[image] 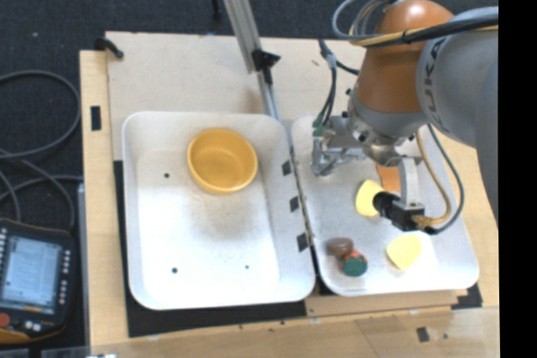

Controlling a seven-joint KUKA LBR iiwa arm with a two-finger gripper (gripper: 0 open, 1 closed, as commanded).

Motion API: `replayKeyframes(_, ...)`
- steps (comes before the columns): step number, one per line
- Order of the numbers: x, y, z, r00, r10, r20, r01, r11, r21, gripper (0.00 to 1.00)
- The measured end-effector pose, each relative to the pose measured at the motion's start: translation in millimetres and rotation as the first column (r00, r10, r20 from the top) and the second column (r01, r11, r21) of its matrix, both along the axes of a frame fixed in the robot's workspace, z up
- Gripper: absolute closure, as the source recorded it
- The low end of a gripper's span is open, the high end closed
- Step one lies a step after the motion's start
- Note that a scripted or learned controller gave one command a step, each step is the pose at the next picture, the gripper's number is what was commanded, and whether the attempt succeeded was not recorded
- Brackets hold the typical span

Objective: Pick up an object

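Camera view, arm: the grey arm with its orange band is reaching in from the right and hanging over the right bin (453,277).
Camera view, gripper: the gripper (323,163) is sitting low over the upper left part of the right bin, near the wall between the bins; whether the claw is released or clenched, I cannot tell.
Camera view, candidate objects: a yellow piece (367,199) is lying just beside the wrist hardware, a second yellow piece (405,251) is lying toward the front, and a brown object (339,246) is touching a green and red object (354,264) at the front left.
Camera view, left bin: the left bin (168,264) is holding a yellow bowl (221,160), sitting upright.
Progress: nothing is showing between the fingers, so the pick is judged not yet done; closing on an object and lifting are remaining.
Hidden or unclear: the wrist is covering the bin floor beneath it, and an orange shape (389,177) behind the cabling is looking too obscured to identify.
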State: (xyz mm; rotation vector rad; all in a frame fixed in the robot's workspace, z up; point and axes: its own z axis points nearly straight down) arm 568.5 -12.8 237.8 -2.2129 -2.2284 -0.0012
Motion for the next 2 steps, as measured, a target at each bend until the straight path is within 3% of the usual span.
replayKeyframes(2, 33, 94, -10, 1.0, 0.0, 0.001, 0.0, 1.0, 0.0, 1.0)
